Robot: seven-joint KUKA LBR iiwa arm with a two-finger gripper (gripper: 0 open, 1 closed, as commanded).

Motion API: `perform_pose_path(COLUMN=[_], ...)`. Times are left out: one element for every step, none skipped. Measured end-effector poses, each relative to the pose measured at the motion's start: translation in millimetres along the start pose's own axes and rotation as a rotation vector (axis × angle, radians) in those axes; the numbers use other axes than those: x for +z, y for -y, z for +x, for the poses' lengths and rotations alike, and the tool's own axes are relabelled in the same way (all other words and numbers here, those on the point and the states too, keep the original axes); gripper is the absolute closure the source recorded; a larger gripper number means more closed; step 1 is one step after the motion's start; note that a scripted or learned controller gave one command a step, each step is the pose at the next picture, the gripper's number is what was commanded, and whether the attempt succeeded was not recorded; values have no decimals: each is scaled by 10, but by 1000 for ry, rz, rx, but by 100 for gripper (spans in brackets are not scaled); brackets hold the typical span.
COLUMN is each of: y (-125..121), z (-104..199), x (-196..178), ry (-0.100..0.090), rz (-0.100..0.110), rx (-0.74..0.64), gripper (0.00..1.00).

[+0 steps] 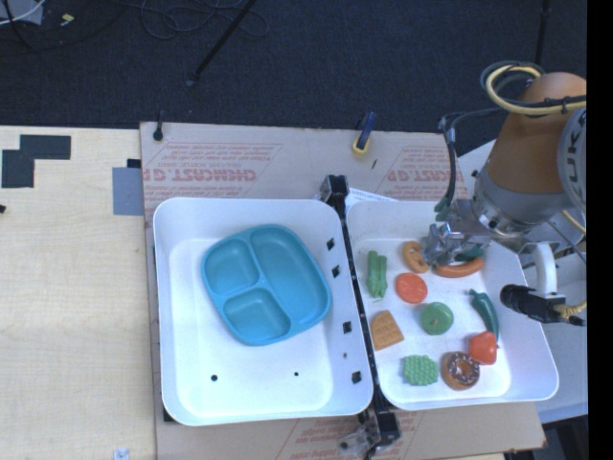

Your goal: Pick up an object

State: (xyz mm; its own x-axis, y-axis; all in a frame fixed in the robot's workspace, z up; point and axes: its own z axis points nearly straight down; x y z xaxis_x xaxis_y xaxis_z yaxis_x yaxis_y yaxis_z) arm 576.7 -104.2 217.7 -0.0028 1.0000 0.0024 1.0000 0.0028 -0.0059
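The left bin (pixel 182 353) is a shallow white tray of smooth, rigid plastic, and in it lies a teal divided plate (pixel 265 283) — three moulded compartments, rounded corners, glossy and hard-looking, tilted a little against the bin's axis. Across the black-clipped seam, the right bin (pixel 536 377) holds a scatter of small toy foods, most likely light hollow plastic or rubber that will slide easily on the slick floor. At its left side a knobbly green pickle (pixel 377 274) lies lengthwise, with a flat orange cracker-like wedge (pixel 387 331) below it and a bumpy green cluster (pixel 419 369) near the bottom rim. Further right come a small round red piece (pixel 412 288), a squat green round piece (pixel 437 318) and a brown ring doughnut (pixel 461 371). The gripper (pixel 448 244) hangs low over the upper middle of this bin, right above a curved orange piece (pixel 458 268) and next to a small tan piece (pixel 414 255); whether its fingers are spread or closed I cannot tell, and nothing is plainly held. That curved piece seems the likeliest target — narrow and probably stiff, so best pinched across its width at mid-span. At far right lie a slim green pepper (pixel 484 308) and a red piece (pixel 484 348).
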Motion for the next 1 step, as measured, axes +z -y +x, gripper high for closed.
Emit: perform_pose_path(y=[173], z=[565], x=[71], ry=[0], rz=[1], rx=[-1], gripper=[100])
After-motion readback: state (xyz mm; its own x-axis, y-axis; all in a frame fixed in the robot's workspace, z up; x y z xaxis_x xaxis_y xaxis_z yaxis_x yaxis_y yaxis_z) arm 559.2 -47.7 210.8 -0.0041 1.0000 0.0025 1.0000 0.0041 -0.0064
